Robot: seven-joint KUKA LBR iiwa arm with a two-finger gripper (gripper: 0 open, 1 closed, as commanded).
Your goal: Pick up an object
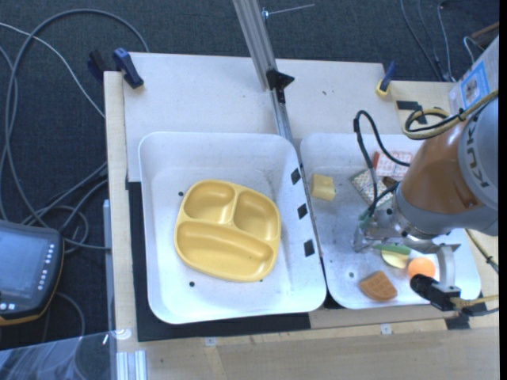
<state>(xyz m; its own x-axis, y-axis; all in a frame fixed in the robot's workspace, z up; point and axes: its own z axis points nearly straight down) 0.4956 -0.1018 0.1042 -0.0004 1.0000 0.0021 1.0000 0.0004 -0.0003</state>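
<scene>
Since small items cluster in right bin (341,279), tool (374,240) hangs low there, just beside pale green slice (394,255), presumably lining up grasp; opening and hold unreadable.

Two bins sat side by side on the table (198,93). The left bin (158,236) held a divided plate (228,229) near its middle. In the right bin (337,279), a small block (322,187) lay at upper left, a wedge (378,286) at the lower edge (a ball (421,267) just right of it), under the arm (444,180).
</scene>
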